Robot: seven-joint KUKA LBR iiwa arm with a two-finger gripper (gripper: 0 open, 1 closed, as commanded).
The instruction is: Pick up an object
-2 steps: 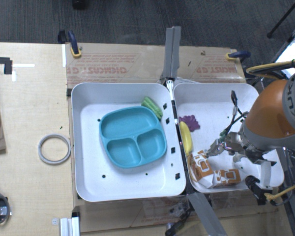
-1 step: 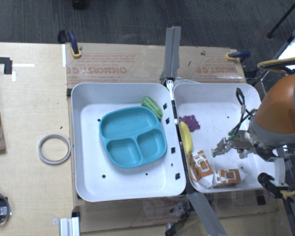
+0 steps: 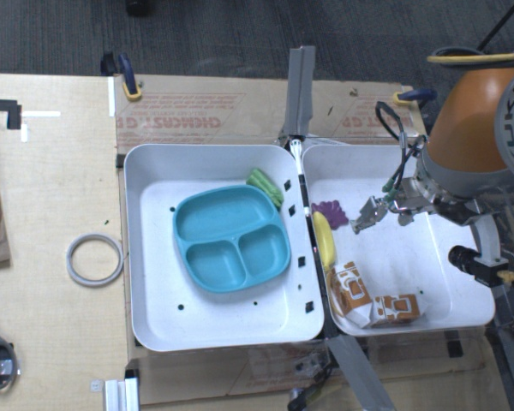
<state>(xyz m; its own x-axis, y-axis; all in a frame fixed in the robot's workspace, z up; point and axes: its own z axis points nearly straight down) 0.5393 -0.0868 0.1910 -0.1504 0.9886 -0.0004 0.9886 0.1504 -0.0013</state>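
The gripper (image 3: pixel 366 218) is hanging over the right bin (image 3: pixel 463 315), in the middle right of the frame, its small grey fingers pointing down and to the left; they are too small and dark to make out clearly, so how far the jaws are parted cannot be told, and nothing is showing between them. Just to the left of the fingertips, a purple object (image 3: pixel 329 210) is lying on the bin floor, near but apart from the jaws. Below and to the left of that, a yellow banana (image 3: pixel 325 240) is resting along the bin's left wall. Further down, near the lower left corner of the same bin, an orange-and-white packet (image 3: pixel 353 292) is lying beside a second orange-and-white packet (image 3: pixel 397 308). The arm (image 3: pixel 471 135), grey with its orange band, is reaching in from the upper right. In the left bin (image 3: pixel 146 298), a blue divided plate (image 3: pixel 230 238) is sitting at the centre, with a green object (image 3: pixel 265 186) touching its upper right rim. On the wooden bench (image 3: pixel 51 187) at the left of the frame, a grey ring (image 3: pixel 94 259) is lying well apart from both bins.
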